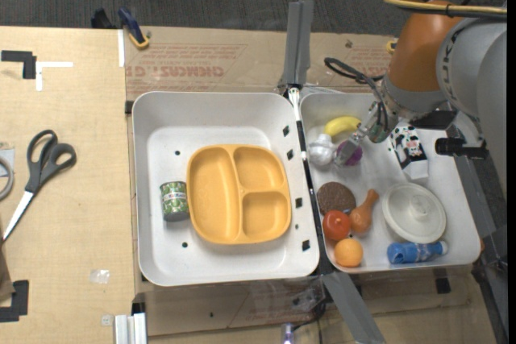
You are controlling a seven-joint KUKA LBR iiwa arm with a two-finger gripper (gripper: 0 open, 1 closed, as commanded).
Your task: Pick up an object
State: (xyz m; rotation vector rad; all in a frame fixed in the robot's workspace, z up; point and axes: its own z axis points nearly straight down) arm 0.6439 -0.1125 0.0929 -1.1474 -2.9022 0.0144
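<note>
Orange (348, 252) and blue bottle (415, 252) sit untouched in right bin (468, 250); gripper (376, 127) low near banana (342, 126), claw state unreadable, nothing lifted yet.

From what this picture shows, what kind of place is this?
Probably a robotics lab bench for grasping trials: a robot arm reaches over two white bins, the right one holding toy food such as a banana. Scissors lie on the bench.

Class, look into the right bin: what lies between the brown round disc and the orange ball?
In the camera view, a red tomato lies between the brown disc and the orange ball.
</note>
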